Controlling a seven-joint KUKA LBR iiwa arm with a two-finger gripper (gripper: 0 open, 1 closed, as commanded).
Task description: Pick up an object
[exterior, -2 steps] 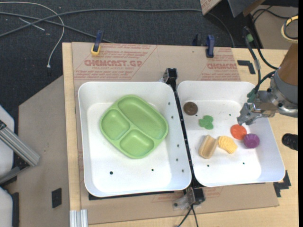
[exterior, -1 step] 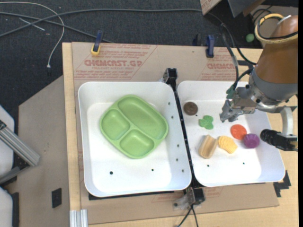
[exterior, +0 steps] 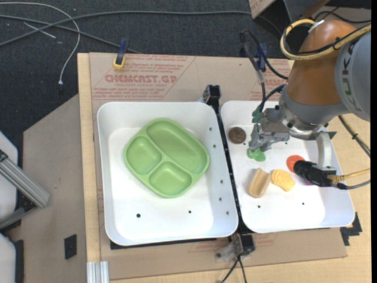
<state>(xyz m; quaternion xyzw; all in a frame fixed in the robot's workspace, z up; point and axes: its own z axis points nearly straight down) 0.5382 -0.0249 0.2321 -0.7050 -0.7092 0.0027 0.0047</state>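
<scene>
From above, the bench [exterior: 147,69] carried two shallow white bins side by side, and I took the black divider [exterior: 224,158] between them as my mark. Left of the divider, the left bin [exterior: 118,217] held a green sectioned tray [exterior: 166,157], lying at a slant near the bin's middle. Right of the divider, the right bin [exterior: 306,214] held the small things: a brown round disc [exterior: 237,135] just beside the divider toward the far end, a tan bread-like piece [exterior: 258,183] a little farther from it, a yellow ridged piece [exterior: 283,180] just beyond that, and an orange-red piece [exterior: 293,161] farther still (partly hidden behind a black cable fitting). The arm [exterior: 321,69] leaned over the right bin, and its gripper [exterior: 257,148] stood low over a small green object [exterior: 256,155], near the divider. The green thing lay at the gripper's tip, touching the bin floor as far as I could see; whether the gripper was released or clenched on it, I could not tell.
</scene>
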